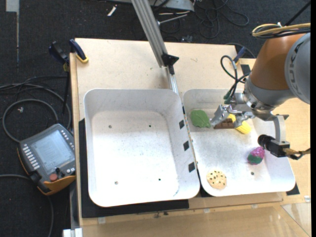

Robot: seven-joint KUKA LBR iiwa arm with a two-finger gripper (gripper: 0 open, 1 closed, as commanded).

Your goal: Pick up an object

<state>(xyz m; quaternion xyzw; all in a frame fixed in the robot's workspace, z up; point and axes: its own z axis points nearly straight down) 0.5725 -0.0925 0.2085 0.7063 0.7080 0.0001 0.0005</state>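
The end effector (226, 118) sits low in the right bin (237, 186), by a small brown piece (226, 125) at the bin's 12 o'clock, between a green leaf (200, 118) and a yellow toy (243, 128). Whether it pinches anything, I cannot tell. The piece looks light and stiff (probably plastic), best pinched across its narrow sides.

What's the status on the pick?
End effector low in right bin, over brown piece. Green leaf left, yellow item right, both crowding. No grasp confirmed.
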